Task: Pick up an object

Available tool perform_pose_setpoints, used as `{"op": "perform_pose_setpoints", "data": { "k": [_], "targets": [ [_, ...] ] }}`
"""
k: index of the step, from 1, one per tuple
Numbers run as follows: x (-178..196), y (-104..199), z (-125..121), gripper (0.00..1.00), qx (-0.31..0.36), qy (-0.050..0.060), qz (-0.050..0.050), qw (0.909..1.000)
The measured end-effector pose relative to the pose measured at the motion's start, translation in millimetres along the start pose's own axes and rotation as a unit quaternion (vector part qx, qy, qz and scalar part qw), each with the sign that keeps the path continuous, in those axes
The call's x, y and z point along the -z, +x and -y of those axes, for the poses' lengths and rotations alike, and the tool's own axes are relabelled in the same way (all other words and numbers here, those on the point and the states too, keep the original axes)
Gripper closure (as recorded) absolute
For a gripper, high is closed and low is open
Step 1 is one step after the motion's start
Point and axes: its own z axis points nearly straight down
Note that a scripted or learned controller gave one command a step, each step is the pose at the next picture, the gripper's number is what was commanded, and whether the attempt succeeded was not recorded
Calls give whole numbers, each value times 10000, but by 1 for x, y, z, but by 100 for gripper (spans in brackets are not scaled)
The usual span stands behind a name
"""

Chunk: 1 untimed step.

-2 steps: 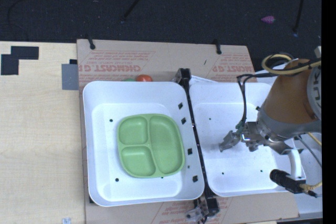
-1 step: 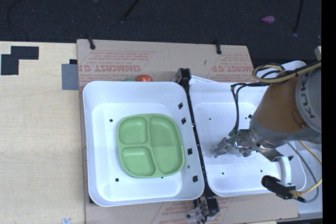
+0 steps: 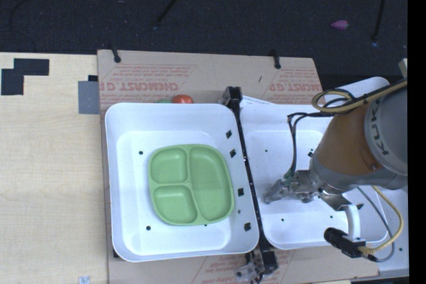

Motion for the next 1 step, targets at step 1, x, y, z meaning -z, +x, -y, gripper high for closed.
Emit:
{"op": "perform_pose_setpoints", "data": {
  "k": [1],
  "targets": [
    [13,-2,-1,100,-33,-14,0,10000]
  ]
}}
